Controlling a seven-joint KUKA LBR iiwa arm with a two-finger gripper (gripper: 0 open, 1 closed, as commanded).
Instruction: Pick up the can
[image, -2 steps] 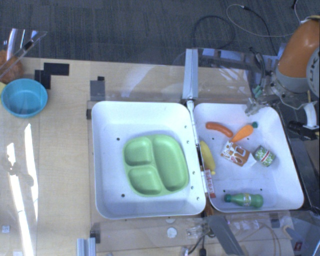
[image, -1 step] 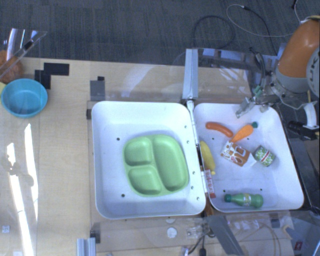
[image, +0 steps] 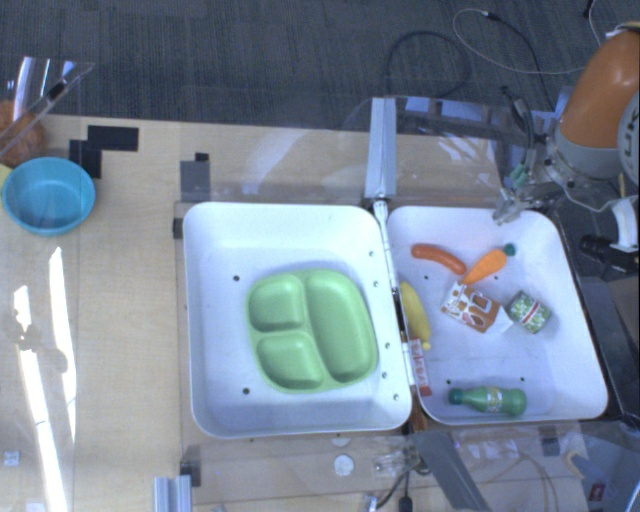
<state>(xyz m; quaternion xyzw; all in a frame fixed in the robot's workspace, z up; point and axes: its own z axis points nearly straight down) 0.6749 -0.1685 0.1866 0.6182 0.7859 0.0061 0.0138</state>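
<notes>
Right bin (image: 575, 300) holds can (image: 528, 312); tool (image: 507, 208) above.

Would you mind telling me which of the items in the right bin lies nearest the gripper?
The carrot. It lies in the bin's upper part, just below the gripper; the sausage sits further left, and the can, carton, banana and bottle lie lower.

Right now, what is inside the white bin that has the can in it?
The right bin holds the can, a sausage, a carrot, a carton, a banana and a green bottle. Nothing is stacked, but what lies beneath each cannot be seen.
</notes>
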